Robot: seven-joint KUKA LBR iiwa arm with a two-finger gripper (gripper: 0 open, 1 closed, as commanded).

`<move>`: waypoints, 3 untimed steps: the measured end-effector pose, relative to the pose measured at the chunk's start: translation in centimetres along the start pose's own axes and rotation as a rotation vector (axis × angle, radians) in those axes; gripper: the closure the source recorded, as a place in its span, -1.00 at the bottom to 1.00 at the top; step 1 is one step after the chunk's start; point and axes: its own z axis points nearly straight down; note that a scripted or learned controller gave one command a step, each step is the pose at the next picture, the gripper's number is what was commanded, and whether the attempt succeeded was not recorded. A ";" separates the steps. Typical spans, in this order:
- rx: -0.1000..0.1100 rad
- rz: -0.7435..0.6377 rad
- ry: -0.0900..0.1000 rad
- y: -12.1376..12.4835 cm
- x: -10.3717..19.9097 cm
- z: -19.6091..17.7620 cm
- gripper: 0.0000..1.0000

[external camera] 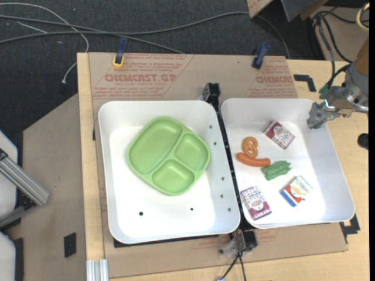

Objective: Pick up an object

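Arm at right edge, hand [317, 117] lowered

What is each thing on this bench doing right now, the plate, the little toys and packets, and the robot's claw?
Green divided plate: lying flat in the left bin, nothing on it.
Orange sausage: lying in the right bin, beside the pretzel.
Green toy: lying next to the sausage's end.
Three small packets: lying flat, apart from each other.
Gripper: over the right bin's far right corner, holding nothing visible.

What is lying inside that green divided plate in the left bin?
Nothing shows in the green plate: its three compartments look bare. It rests on the left bin's floor; whatever lies beneath the plate is covered.
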 end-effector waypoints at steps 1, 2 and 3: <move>0.006 -0.005 0.005 0.4 5.7 0.8 1.00; 0.007 -0.005 0.005 1.0 11.3 1.3 1.00; 0.007 -0.005 0.005 0.7 17.2 1.9 1.00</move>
